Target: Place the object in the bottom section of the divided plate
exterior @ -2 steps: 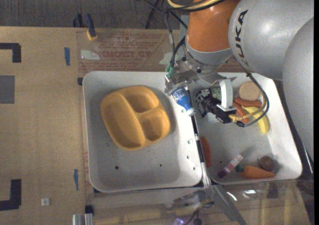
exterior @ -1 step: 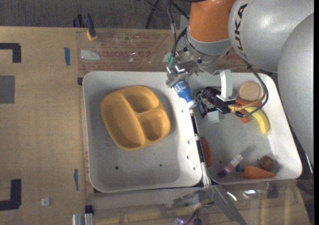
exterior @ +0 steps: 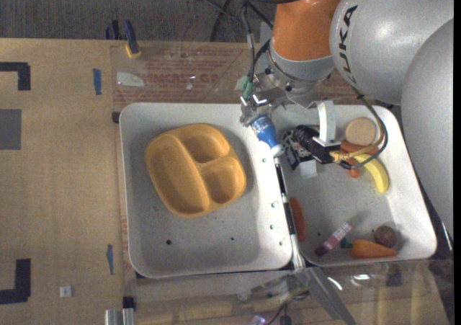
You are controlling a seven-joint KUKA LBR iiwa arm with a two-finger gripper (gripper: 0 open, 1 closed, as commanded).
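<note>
Apparently the gripper has a small blue-and-white object between its fingers, a short tube-like piece with a bright blue body and a pale tip; it seems pinched at its upper end and hangs slanting down toward the lower right. It sits at the frame's centre, over the seam where the two white bins meet, so it looks to be on its way across from the right bin to the left bin. The yellow divided plate lies in the left bin, well apart from the object, tilted so its long compartment faces lower left. In the right bin lie a banana, a carrot and other small items.
</note>
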